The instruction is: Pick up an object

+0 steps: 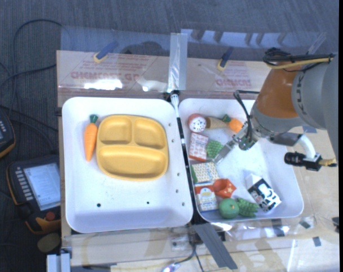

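My claw (223, 150) hangs low in the right bin (293, 203), and I cannot tell if it is spread. The green toy (214, 148) sits right at its tip (touching, I think), a bit left.

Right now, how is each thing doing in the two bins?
Yellow tray: flat in the left bin, its sections bare.
Carrot: lying beside the tray, leaves toward the back.
Milk carton: tipped on its side, right bin.
Green ball: resting at the front edge.
Pincer: low over the right bin.
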Tool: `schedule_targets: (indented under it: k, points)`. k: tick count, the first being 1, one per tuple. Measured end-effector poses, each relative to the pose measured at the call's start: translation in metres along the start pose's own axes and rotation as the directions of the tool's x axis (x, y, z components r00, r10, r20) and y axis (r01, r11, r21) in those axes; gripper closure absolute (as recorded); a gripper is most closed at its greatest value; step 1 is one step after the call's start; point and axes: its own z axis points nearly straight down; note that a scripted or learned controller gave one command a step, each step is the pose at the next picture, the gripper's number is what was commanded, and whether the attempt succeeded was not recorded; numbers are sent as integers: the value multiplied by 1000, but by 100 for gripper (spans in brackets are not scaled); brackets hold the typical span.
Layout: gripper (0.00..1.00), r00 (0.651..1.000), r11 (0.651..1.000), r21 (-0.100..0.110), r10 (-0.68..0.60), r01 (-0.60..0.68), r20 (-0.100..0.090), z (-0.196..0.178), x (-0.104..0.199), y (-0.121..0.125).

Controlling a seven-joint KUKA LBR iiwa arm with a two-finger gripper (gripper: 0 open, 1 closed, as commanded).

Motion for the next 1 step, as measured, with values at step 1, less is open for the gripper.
schedule_targets:
  k: [1]
  points:
    - [0, 999, 999, -4, -32, 32, 6, 13, -33, 33]
